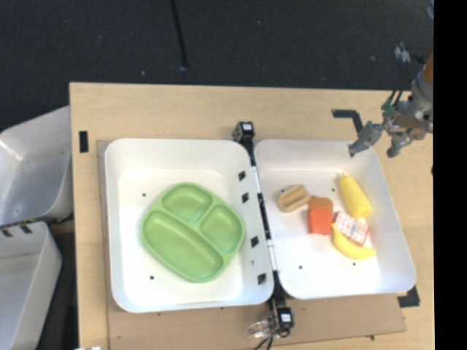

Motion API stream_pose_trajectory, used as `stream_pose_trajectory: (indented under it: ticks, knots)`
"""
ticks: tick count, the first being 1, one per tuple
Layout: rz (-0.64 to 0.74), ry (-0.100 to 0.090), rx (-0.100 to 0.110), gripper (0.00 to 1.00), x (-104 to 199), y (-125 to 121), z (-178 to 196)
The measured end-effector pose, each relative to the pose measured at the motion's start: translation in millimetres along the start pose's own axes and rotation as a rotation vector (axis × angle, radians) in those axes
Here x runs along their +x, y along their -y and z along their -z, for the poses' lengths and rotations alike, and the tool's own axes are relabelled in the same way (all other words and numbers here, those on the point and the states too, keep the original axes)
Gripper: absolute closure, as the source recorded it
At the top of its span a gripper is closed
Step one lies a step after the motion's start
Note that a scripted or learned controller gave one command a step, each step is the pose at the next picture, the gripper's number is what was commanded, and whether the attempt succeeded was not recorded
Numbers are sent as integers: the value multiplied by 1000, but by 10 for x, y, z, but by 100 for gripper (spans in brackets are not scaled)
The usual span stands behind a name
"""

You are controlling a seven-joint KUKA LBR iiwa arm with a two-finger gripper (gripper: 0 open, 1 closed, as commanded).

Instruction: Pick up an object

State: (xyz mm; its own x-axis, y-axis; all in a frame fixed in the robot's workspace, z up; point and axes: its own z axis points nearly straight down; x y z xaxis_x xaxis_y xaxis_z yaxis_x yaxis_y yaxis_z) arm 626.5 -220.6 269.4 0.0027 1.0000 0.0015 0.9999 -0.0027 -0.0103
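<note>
Toys crowd the right bin (394, 268): a small hot dog (292, 197), an orange block (319, 215), a yellow mustard bottle (354, 195), a banana (352, 246), and a small red-and-white packet (352, 227) lying on the banana. Block, packet, banana and bottle are touching or just beside one another; the hot dog sits a little apart to the left, near the block.

Risks, as judged: a descent into the tight cluster could land a finger on top of a neighbour instead of beside the target, or nudge the pile and close on nothing. The banana and bottle are rounded and likely slippery, so a pinch off-centre may squirt them out. The packet is flat and may not lift cleanly. The hot dog looks the easiest pick.

Gripper (379, 143) hangs over the far right corner of the right bin, above the rim, well apart from the toys. Fingers appear spread, with a clear gap between them; nothing held, nothing touched.

Left bin (120, 195) carries a green divided plate (192, 230); both bins rest on the tabletop (182, 111)
</note>
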Motion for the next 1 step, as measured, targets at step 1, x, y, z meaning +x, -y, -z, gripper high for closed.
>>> stream_pose_trajectory:
  ticks: [1]
  knots:
    - [3, 3, -12, 0, 6, -21, 78]
